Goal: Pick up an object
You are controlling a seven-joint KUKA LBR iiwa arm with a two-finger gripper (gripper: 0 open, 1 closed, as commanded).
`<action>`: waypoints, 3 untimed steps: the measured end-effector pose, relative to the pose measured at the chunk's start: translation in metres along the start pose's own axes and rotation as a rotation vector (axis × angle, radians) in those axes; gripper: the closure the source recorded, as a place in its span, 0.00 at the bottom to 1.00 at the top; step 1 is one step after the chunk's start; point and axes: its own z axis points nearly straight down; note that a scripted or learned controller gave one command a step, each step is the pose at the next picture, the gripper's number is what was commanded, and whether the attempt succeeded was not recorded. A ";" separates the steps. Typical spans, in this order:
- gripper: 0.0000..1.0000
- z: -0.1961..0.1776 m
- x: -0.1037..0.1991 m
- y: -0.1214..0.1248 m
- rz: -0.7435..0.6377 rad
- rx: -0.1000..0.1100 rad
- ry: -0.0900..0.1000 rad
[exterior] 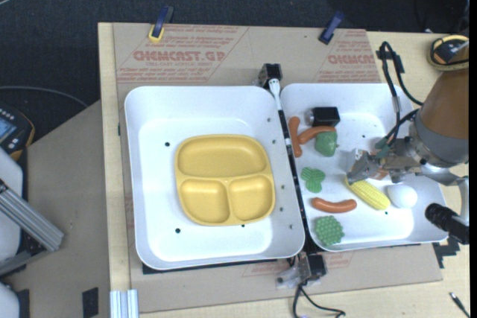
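Note:
The right bin (373, 104) holds several toy foods. A yellow corn cob (370, 194) lies near its front right, with a white egg (403, 196) beside it. My gripper (362, 166) hangs low just above the corn's left end, reaching in from the right. A red sausage (334, 205) lies in front of a green broccoli piece (313, 179). A knobbly green piece (329, 231) sits at the front wall. Further back are a round green piece (326, 144), an orange sausage (299, 136) and a black block (325, 115).
The left bin (149, 160) carries a yellow divided plate (223, 179). A black bracket (270, 74) stands at the back where the two bins meet. Cables (393, 78) run along the right bin's back right, next to the arm (447, 123).

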 end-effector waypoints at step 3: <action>0.00 0.096 -0.004 -0.005 -0.001 -0.019 -0.005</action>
